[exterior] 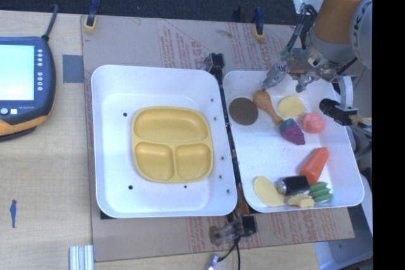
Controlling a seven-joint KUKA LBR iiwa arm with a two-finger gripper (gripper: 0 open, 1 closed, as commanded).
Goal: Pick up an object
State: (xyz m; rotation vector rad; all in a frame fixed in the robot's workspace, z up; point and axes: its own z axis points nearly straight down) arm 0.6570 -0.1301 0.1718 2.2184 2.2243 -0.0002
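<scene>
Jaws hang spread and empty at the right bin's far edge, likely lining up a descent. Just below them: drumstick, yellow piece (nearest pick), pink ball beyond.

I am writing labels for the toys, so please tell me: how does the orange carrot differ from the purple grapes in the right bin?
The carrot is orange, long and tapered; the grapes are purple, short and bumpy. The carrot lies alone, lower in the right bin, while the grapes lie higher, beside a pink round piece. Both lie slanted on the bin floor.
</scene>
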